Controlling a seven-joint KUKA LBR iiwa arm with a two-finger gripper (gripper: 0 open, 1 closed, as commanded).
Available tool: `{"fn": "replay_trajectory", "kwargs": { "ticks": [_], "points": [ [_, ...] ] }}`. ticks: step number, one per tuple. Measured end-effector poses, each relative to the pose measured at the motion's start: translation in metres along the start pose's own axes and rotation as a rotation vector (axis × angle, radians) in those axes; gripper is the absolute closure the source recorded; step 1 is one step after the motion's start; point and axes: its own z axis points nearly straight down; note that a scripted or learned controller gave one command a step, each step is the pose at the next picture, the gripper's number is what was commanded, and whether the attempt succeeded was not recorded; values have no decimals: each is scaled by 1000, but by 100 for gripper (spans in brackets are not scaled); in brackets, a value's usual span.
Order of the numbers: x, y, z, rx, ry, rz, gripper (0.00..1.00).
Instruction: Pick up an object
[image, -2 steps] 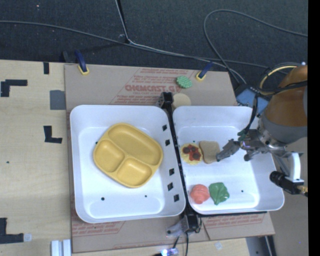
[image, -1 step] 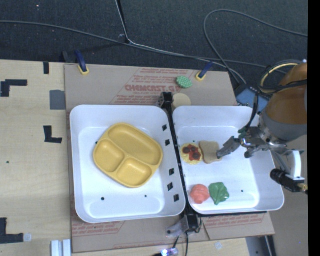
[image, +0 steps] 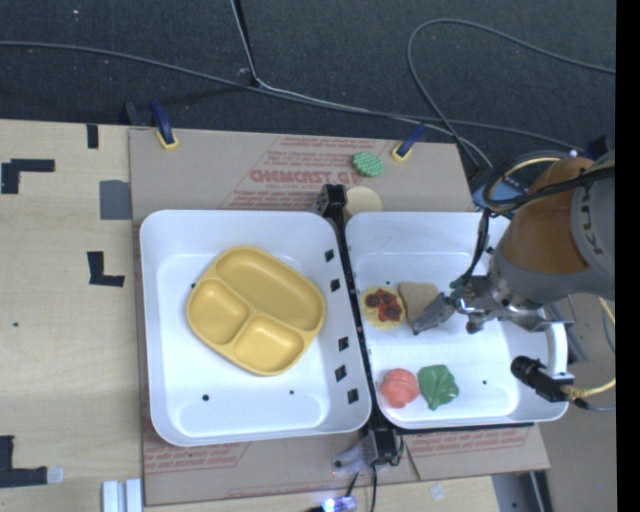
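The gripper (image: 432, 318) hangs low in the right bin (image: 500, 405), its fingers parted with nothing between them, just beside a tan wedge (image: 418, 296) and a small pizza toy (image: 383, 307). Both look light and stiff (probably plastic play food), so pinching the wedge across its narrow sides seems safest.

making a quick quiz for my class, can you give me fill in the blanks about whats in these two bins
1. The yellow tray lies in the ____ bin.
2. The tray has ____ compartments.
3. Beside the orange ball lies a crumpled ____ piece.
4. The tool hovers over the ____ bin.

Missing words: left; three; green; right
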Motion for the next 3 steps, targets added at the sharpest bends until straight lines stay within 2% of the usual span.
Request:
{"fn": "replay_trajectory", "kwargs": {
  "ticks": [1,2,3],
  "points": [
    [1,0,53,-2,-1,0,0],
    [1,0,41,-4,-1,-1,100],
    [12,2,-15,-8,-1,-1,100]
  ]
}}
